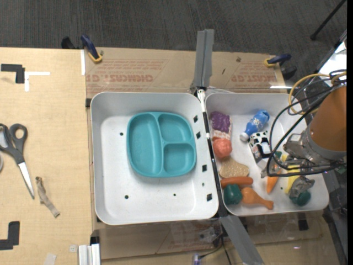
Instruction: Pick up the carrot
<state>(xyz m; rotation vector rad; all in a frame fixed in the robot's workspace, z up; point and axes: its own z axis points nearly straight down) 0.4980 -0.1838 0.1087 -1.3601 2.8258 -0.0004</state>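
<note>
The carrot [271, 184] is a small orange cone in the right bin [276, 99], pointing down toward the front wall. Its upper end is hidden under my gripper [277, 169], which sits directly over it at the end of the grey arm with the orange band [332, 120]. Cables and the wrist body cover the place where gripper and carrot meet, so I cannot make out whether the carrot is held or just lies below.
Around the carrot lie an orange drumstick [257, 198], a sausage [236, 181], a green piece [231, 194], a yellow piece [292, 184] and a teal-grey toy [301, 196]. Further back are grapes [220, 120] and a blue bottle [257, 122]. The left bin [105, 148] holds a teal divided plate [144, 142].
</note>
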